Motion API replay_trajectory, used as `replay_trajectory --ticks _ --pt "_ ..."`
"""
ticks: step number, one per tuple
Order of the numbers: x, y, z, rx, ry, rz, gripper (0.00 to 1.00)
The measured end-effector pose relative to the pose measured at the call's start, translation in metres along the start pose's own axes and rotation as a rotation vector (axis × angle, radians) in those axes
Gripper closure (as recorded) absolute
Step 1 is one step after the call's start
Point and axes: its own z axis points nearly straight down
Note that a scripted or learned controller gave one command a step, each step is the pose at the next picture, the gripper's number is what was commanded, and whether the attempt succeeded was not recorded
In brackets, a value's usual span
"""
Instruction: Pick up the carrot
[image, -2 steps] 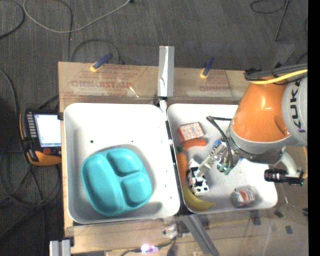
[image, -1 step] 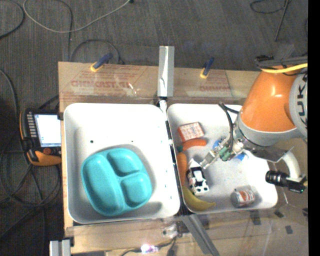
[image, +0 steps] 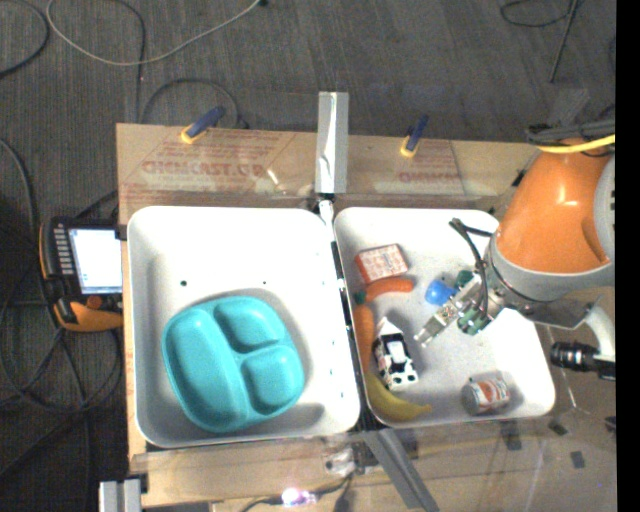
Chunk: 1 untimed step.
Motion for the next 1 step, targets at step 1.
replay_trajectory --ticks 1 --pt "0.0136 0.0120 -0.0004 -0.003 -0.001 -0.448 1.00"
